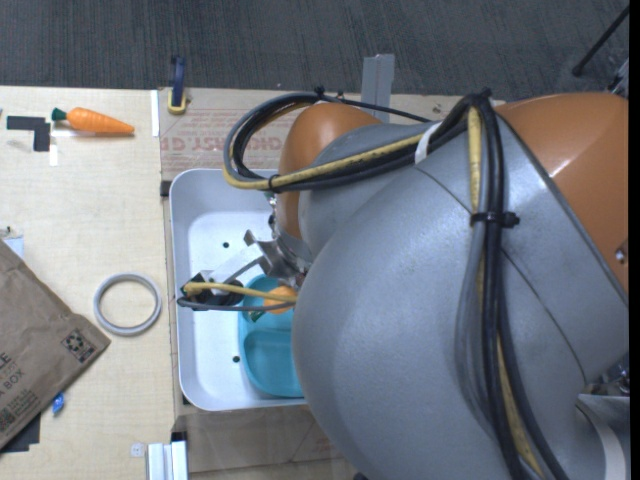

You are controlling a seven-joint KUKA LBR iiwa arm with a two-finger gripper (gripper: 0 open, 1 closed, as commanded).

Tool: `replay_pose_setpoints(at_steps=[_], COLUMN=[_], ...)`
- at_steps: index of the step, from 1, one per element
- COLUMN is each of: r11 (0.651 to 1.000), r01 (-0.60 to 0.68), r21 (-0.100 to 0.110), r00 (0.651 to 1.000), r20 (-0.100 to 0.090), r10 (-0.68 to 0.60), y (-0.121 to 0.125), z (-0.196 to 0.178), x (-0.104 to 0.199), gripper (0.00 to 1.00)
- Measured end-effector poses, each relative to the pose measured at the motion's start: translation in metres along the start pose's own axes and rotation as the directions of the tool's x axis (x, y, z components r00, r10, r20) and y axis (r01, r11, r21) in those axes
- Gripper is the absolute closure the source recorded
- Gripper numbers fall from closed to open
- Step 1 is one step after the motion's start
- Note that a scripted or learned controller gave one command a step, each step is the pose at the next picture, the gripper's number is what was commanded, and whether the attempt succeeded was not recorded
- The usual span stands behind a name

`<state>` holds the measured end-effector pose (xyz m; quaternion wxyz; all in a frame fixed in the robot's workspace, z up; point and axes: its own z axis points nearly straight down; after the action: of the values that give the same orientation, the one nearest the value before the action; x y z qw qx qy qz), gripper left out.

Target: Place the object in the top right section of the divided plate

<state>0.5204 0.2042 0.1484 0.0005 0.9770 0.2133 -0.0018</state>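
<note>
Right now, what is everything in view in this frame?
bin: one, white, mid bench, partly under the arm
divided plate: one, blue, inside the bin, mostly hidden by the arm
toy carrot: one, orange, upper left of the bench
L-shaped piece: one, black, just left of the toy carrot
ring: one, pale grey, on the bench left of the bin
cardboard box: one, brown, lower left corner
arm: one, grey with orange band, reaching from the right over the bin
</note>
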Motion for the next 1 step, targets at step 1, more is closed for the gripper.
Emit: replay_pose_setpoints(at_steps=[1], r11=[1.000], r01=[-0.022], r21=[-0.002], r00=[1.000], r20=[-0.001], r10=[0.022], y=[0.0091], z=[-0.1726], x=[-0.0011], gripper=[1.00])
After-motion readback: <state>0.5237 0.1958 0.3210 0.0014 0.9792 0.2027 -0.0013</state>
